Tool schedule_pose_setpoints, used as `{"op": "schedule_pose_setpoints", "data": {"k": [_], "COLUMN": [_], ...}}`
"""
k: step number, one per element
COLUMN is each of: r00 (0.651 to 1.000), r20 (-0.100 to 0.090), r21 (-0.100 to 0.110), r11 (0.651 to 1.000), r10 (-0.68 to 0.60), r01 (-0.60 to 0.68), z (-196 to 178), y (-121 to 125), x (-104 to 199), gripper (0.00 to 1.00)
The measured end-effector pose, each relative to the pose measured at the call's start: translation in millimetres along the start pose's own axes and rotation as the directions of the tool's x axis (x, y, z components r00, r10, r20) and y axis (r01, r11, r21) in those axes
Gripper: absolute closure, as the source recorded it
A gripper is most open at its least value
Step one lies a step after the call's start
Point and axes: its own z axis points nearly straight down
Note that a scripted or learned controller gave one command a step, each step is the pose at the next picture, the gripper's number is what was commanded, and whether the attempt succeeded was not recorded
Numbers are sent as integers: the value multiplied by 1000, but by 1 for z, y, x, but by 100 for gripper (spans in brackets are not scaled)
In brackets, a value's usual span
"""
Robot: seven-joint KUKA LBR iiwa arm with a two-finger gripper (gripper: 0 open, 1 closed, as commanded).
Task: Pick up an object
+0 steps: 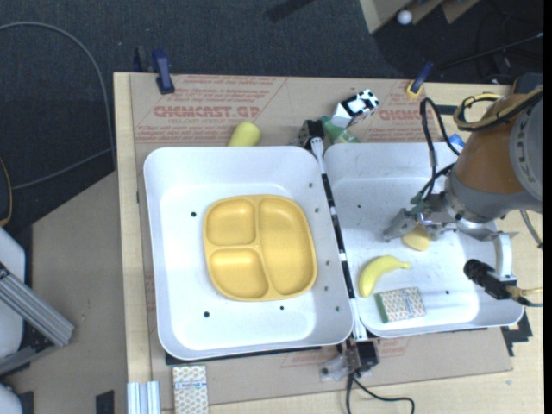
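Observation:
In the right bin (pixel 379 166) a small pale yellow piece (pixel 418 241) lies near the middle. My gripper (pixel 412 228) hangs right over it, its grey fingers (pixel 396 228) spread to either side, open, and nothing is held between them. A yellow banana (pixel 379 272) lies just in front and to the left of the piece. A green and white packet (pixel 401 304) rests at the bin's front edge. The grey arm with its orange band (pixel 487 158) comes in from the right.
The left bin (pixel 172 231) holds a yellow divided plate (pixel 259 247). Behind the bins lie a yellow item (pixel 244 134) and a black and white toy (pixel 357 106). Blue clamps (pixel 162 70) grip the board's far edge. Cables (pixel 435 149) hang by the arm.

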Motion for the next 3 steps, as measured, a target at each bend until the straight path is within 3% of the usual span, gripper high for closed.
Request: {"op": "schedule_pose_setpoints", "data": {"k": [1,2,3], "r00": [1000,1000,1000], "r20": [2,1,2], "r21": [-5,-5,-7], "r11": [1000,1000,1000], "r10": [0,0,0], "r01": [0,0,0], "z": [-11,-11,-21], "y": [1,1,2], "x": [0,0,0], "gripper": [100,0,100]}}
